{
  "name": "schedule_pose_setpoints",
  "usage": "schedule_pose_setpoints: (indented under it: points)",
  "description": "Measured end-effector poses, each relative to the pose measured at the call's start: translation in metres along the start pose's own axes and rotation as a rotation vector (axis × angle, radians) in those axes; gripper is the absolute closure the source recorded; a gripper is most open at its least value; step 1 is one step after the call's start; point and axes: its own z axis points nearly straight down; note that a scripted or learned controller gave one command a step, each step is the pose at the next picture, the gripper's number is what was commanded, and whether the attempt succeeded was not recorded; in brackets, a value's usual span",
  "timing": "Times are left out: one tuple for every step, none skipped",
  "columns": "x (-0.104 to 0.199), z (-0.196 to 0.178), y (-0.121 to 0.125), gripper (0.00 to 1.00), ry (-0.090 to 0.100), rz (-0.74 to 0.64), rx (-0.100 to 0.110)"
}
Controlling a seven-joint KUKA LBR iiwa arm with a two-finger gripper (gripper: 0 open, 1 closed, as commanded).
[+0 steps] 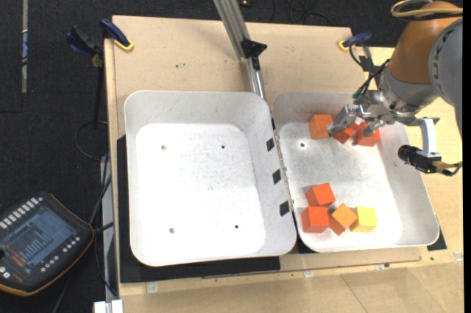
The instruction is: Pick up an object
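Gripper (352, 126) low in right bin (412, 219), upper part of frame; finger state: cannot tell. Red block (368, 135) touching it on right, orange block (319, 125) just left. Four blocks clustered at bin's lower middle: two red-orange (318, 207), orange (342, 218), yellow (366, 217). Left bin (195, 175) alongside.

Matt speckled white plastic bins (195, 113) sit on a pale, smooth wooden bench (184, 46).
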Motion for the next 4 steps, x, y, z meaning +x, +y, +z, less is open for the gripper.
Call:
schedule_pose_setpoints:
  points:
    - [-0.001,0.010,0.004,0.00,-0.001,-0.002,-0.010]
    - [-0.001,0.001,0.004,1.00,-0.002,-0.003,-0.008]
    - [0.009,-0.055,0.005,1.00,-0.002,-0.001,-0.011]
    - [0.005,-0.120,0.006,1.00,-0.003,0.000,-0.013]
